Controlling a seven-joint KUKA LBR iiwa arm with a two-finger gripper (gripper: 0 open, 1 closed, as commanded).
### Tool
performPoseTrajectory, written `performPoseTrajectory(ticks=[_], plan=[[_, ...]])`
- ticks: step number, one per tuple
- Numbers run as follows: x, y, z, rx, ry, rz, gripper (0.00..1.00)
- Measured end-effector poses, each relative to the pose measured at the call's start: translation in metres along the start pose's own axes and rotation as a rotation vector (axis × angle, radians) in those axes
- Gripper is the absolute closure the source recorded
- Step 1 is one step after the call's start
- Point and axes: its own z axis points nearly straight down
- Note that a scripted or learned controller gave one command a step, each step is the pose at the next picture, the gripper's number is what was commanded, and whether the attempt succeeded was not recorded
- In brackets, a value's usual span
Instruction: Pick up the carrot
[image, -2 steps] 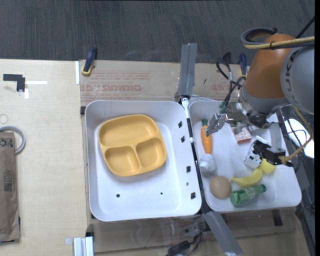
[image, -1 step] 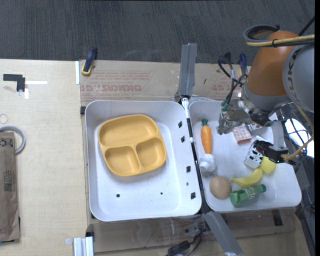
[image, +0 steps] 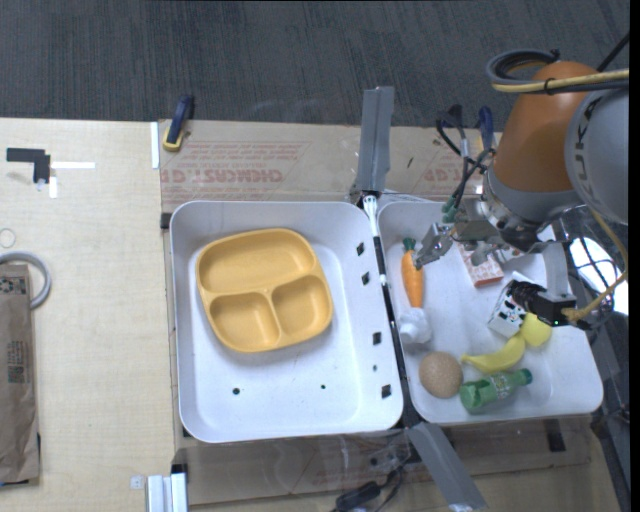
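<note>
Orange carrot (image: 412, 280), green-tipped at its far end, lies in the right bin (image: 580, 400), close against that bin's left wall and roughly parallel to it. We see it lying free on the white floor of the bin, with a small white object (image: 414, 325) just beside its near end and a tan, egg-shaped item (image: 440, 373) a little farther toward us. A banana (image: 505, 350) and a green bottle (image: 495, 390) lie near the front of the same bin, well apart from the carrot. The left bin (image: 200, 400) carries a yellow divided plate (image: 264, 288).

The gripper (image: 432, 245) hangs over the far part of the right bin, just to the right of the carrot's green tip and, as we judge it, above it, not around it. We cannot tell whether the fingers stand apart or together; their tips are dark, small and set against clutter. Nothing is visibly held.

For the step in hand, the approach, we would shift the gripper left and toward the near side until it sits over the thick middle of the carrot, then turn the wrist so the closing line crosses the carrot's long axis. The chief constraint, in our judgement, is the bin wall: the finger on that side needs room to descend between wall and carrot. A grasp at mid-length should also keep clear of the white object and resist rolling on the lift.
</note>
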Motion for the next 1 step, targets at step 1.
performPoseTrajectory(ticks=[1], plan=[[0.0091, 0.0102, 0.0078, -0.003, 0.000, -0.111, 0.00]])
